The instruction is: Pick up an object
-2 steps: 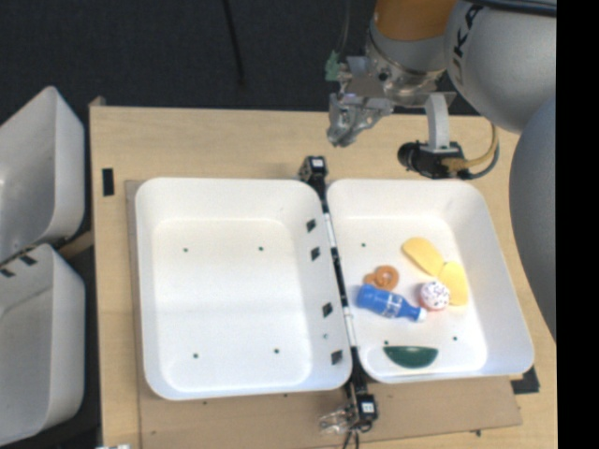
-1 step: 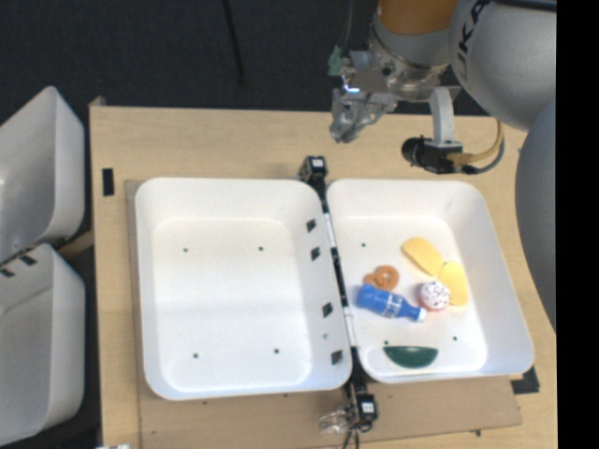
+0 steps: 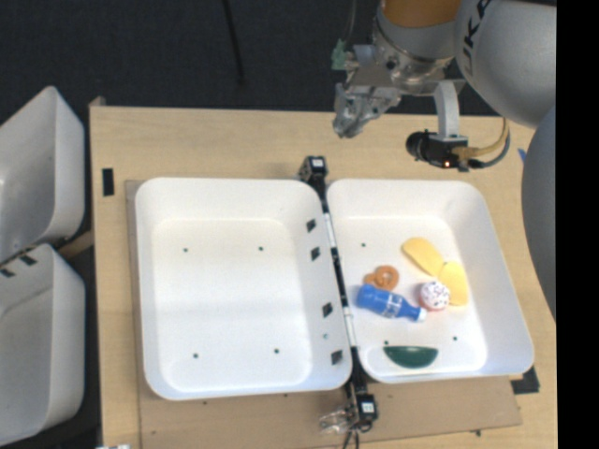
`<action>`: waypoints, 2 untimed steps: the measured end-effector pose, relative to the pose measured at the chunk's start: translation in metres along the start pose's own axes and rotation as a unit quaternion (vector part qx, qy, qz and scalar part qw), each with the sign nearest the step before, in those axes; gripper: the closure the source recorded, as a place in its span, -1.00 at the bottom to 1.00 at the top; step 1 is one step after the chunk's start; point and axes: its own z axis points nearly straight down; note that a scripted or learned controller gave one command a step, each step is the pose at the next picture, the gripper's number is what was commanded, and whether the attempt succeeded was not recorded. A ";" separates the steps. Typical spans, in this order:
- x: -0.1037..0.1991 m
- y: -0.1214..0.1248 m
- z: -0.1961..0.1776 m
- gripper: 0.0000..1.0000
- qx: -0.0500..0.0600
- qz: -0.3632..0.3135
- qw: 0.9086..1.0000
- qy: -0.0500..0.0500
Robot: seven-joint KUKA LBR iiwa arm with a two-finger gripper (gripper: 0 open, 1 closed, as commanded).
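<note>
Wooden bench [image 3: 215, 138], two white bins; gripper [image 3: 351, 120] raised, finger state unclear. Suggest descending squarely over blue plastic bottle [image 3: 388, 302], avoiding neighbours.

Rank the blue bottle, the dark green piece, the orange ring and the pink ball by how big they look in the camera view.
1. blue bottle
2. dark green piece, a close second, so this order is unsure
3. orange ring and pink ball, which look alike in size

robotics lab, plywood bench [image 3: 215, 143], paired white bins [image 3: 150, 251], grey industrial arm [image 3: 505, 36]
</note>
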 end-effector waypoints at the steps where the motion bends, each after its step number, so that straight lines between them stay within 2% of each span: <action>1: 0.050 -0.044 0.092 1.00 0.009 0.014 1.000 0.009; 2: 0.060 0.017 0.045 1.00 -0.001 0.014 1.000 0.009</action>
